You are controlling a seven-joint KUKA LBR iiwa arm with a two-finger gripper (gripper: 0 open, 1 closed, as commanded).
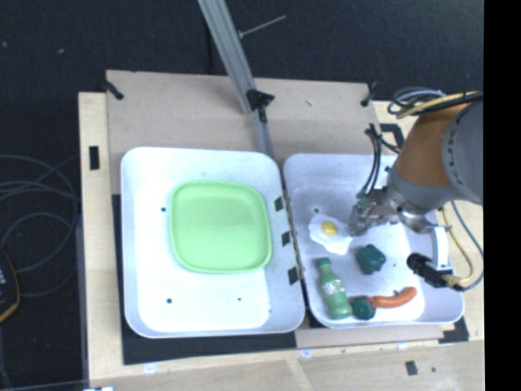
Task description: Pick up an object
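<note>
Gripper [364, 218] sat low in the right white bin [342, 169], just right of the white-and-yellow fried-egg toy [327, 232]. Couldn't tell its opening, and nothing showed between the tips. Dark green blocky toy [370, 258] lay just below it, green plastic bottle [333, 289] and orange carrot-like toy [391, 300] nearer the front. Left bin [146, 218] held a square light-green plate [220, 226].
</note>
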